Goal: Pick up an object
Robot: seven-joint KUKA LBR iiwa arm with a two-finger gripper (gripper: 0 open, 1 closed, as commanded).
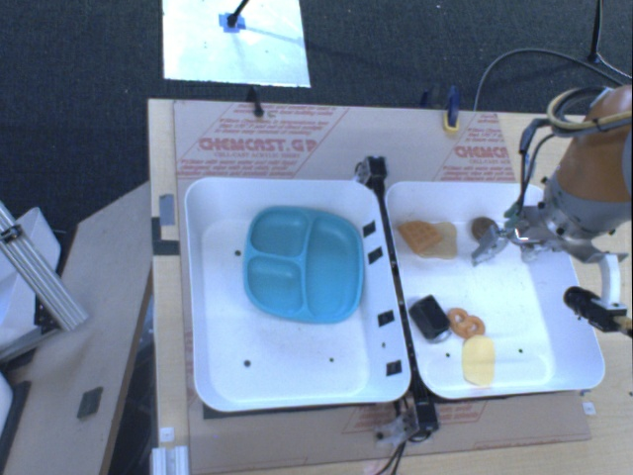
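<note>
While the jaws [492, 246] stand apart, one plate [302, 264] and four items fill two bins [220, 384].

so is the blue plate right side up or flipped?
Right side up. The blue plate lies flat in the left bin, and its three hollow sections face the camera, with the raised dividers between them showing.

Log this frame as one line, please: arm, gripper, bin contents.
arm: over right white bin | gripper: above small brown-grey lump, grasp unconfirmed | right bin: waffle, black block, pretzel, yellow piece | left white bin: blue divided plate
</note>
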